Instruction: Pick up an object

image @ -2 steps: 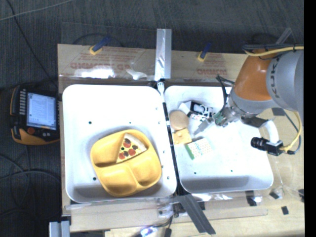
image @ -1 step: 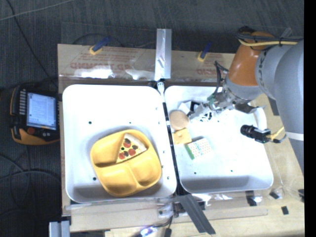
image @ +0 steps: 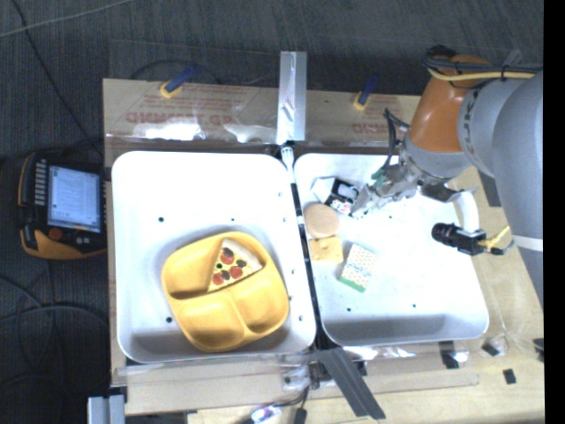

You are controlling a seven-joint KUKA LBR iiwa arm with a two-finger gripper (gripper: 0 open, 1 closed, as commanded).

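A small black-and-white object (image: 336, 191) is seen in the right bin (image: 441, 307), near its upper left corner, with the gripper (image: 364, 203) lowered just beside it. A tan round piece (image: 320, 220), a tan block (image: 325, 249) and a green-and-white packet (image: 357, 267) are found nearby. A yellow divided tray (image: 226, 291) bearing a pizza slice (image: 234, 263) is set in the left bin (image: 159, 193).
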